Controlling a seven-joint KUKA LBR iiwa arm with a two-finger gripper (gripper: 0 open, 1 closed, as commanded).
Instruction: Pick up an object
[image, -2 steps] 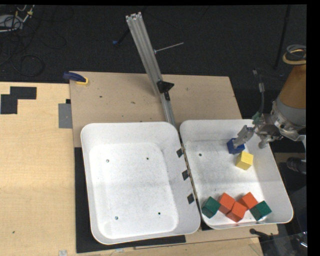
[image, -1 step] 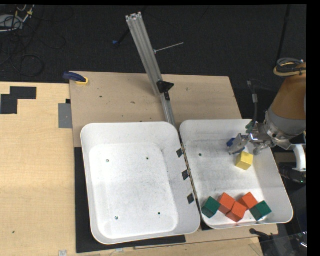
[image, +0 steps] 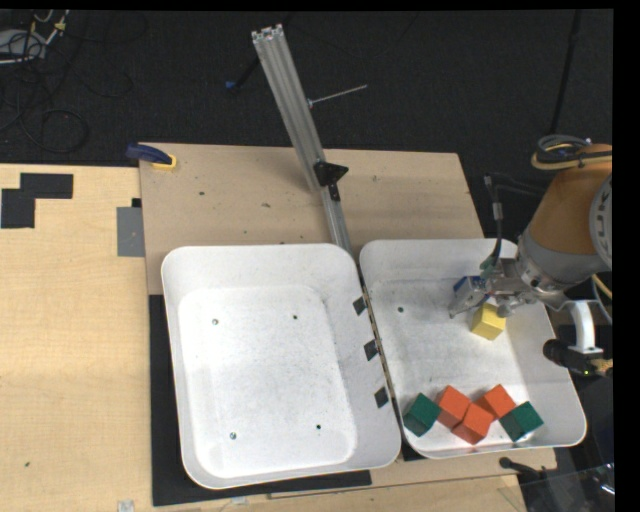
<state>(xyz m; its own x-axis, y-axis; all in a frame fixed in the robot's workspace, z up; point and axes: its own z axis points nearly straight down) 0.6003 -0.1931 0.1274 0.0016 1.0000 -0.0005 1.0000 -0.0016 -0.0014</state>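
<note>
Pincer (image: 487, 300) low in the right bin (image: 420, 262), near its far right edge, just above a yellow block (image: 488, 324); fingers blurred, spread or pressed together impossible to tell. Open floor toward the bin's left wall. Along the near rim, crowded together: green block (image: 421, 413), orange blocks (image: 470, 411), another green block (image: 521, 421). Arm (image: 565, 232) cut off at the right.

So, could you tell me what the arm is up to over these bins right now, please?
The arm has its claw down in the right bin, right at a yellow block near the bin's middle. Whether the block is actually gripped is not clear from here. Two green blocks and some orange blocks sit clustered at the bin's near edge.
</note>
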